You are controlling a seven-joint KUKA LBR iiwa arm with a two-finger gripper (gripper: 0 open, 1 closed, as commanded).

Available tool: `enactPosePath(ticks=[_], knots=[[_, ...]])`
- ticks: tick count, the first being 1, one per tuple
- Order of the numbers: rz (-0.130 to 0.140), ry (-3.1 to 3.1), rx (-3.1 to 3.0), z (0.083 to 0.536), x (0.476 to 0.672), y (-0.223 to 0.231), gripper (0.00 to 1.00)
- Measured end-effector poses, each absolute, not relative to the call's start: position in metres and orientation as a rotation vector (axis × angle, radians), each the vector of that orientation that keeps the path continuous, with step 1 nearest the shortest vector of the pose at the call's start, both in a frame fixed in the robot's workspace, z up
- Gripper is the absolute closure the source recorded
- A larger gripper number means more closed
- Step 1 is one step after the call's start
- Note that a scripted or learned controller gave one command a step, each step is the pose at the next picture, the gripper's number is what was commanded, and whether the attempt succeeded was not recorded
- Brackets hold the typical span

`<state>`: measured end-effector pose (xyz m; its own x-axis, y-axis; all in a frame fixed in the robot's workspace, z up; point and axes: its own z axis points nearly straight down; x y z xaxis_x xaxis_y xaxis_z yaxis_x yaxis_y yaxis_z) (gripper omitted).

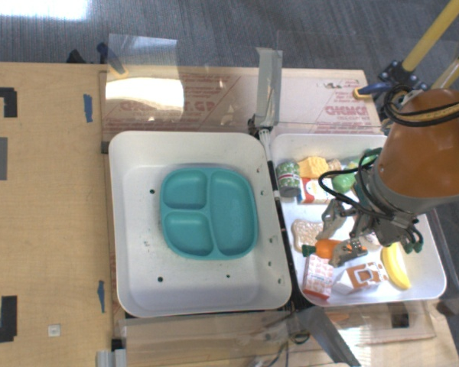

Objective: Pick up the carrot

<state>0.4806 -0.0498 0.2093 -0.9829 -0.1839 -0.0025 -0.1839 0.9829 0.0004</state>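
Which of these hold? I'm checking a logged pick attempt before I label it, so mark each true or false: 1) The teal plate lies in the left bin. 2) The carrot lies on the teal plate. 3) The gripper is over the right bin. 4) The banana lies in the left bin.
1) True. The teal plate, with three compartments, lies in the left bin.
2) False. The carrot lies in the right bin, among other toy foods.
3) True. The gripper is low over the right bin, right by the carrot.
4) False. The banana lies in the right bin, near its right wall.
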Motion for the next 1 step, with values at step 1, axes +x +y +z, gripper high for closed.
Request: enactPosePath(ticks=[1], knots=[[-0.005, 3.109, -0.375, 0.4171, 0.5087, -0.1034, 1.0]])
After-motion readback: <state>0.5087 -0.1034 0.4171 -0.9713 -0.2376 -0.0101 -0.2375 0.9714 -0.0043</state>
